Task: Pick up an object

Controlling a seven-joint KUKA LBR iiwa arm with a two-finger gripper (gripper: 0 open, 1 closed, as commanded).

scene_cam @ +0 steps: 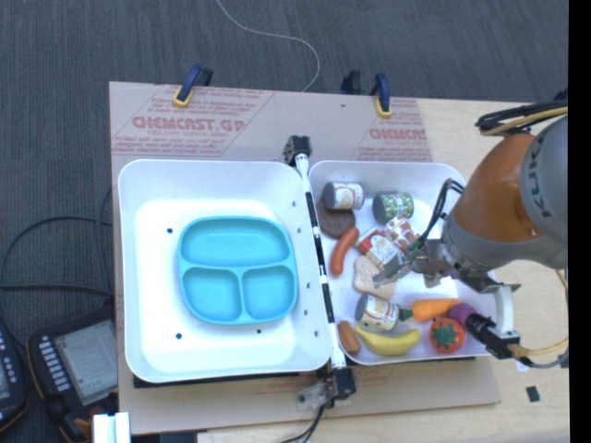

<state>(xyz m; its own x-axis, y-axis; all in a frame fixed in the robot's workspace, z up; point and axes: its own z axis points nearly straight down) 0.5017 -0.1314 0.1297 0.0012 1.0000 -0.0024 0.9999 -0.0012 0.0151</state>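
Observation:
The right bin (434,170) holds several toy foods. Among them are a tan can (343,195), a green can (395,206), a brown patty (337,221) and a red sausage (343,250). Lower down lie a red-and-white packet (386,238), a bread slice (369,280), a small jar (379,314), a banana (388,341), a carrot (434,309) and a red tomato (446,334). My gripper (399,264) hangs low over the middle of this bin, above the bread slice and beside the packet. The grey and orange arm behind it hides the bin's right part.
The left bin (138,247) holds a blue three-compartment plate (238,269). A ridge (314,247) separates the two bins. Blue and yellow clamps (380,95) grip the board's far edge. Cables and a pendant (65,367) lie on the floor at the left.

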